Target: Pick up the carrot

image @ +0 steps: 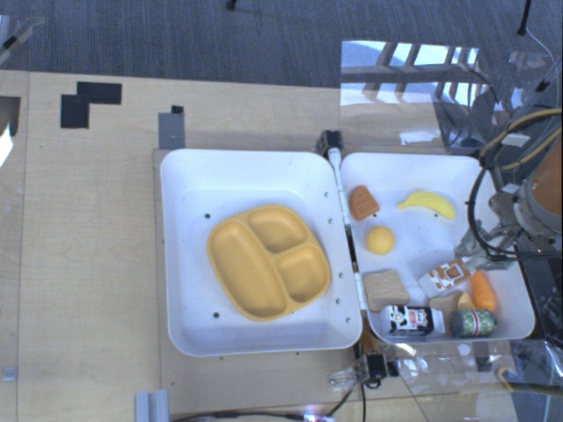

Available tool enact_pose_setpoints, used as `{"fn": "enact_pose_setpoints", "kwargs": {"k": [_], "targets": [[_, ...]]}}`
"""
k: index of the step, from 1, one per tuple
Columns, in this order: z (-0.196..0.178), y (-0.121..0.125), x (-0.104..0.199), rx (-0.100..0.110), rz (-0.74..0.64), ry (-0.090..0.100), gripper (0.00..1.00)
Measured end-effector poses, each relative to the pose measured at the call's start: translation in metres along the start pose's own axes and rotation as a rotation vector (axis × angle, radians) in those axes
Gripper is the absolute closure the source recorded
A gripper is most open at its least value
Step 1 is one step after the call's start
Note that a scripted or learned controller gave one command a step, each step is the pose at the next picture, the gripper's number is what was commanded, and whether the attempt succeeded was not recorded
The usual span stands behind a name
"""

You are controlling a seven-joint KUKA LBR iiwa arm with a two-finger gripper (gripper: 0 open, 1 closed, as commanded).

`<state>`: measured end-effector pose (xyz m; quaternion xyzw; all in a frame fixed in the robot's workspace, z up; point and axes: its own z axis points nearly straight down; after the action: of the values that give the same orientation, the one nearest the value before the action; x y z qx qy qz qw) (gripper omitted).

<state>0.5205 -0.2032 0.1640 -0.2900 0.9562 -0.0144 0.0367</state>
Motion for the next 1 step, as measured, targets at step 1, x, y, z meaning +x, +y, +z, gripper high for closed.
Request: {"fn": "enact_pose_setpoints", "kwargs": {"k": [1], "targets": [[-0.0121,-0.0026,-0.0042,0.009,0.008,-0.011,1.0]]}}
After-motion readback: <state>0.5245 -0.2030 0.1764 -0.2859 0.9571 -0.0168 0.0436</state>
